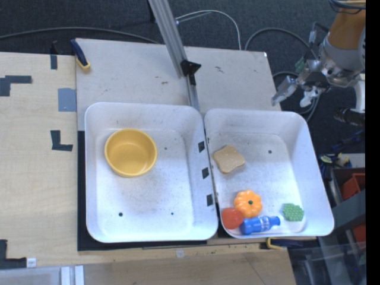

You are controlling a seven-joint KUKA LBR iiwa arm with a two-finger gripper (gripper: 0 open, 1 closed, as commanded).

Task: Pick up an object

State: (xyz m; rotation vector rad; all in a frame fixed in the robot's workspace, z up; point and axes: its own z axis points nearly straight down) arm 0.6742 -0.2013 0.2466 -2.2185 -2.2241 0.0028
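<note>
- From my remote seat I see one gripper (295, 91) hanging off the grey arm with its orange band, above and to the right of the right bin's (309, 140) far right corner, outside the bin's rim.
- Its fingers look spread apart with nothing between them, one pale finger (284, 91) reaching left and the other (307, 98) just beside it.
- I count two white bins side by side; the right bin is my landmark, and the left bin (95, 159) touches it along the shared middle wall.
- In the right bin I count five things. One tan bread slice (228, 158) lies near its left wall, towards the middle.
- One orange pumpkin (247, 202) sits near the bin's front edge, with one red piece (231, 218) touching it on the front left.
- One blue bottle (259, 224) lies on its side just in front of the pumpkin, against the front wall.
- One green piece (292, 211) rests in the front right corner, near the bottle's cap.
- In the left bin I count one yellow bowl (130, 152), upright, well apart from the right bin.
</note>
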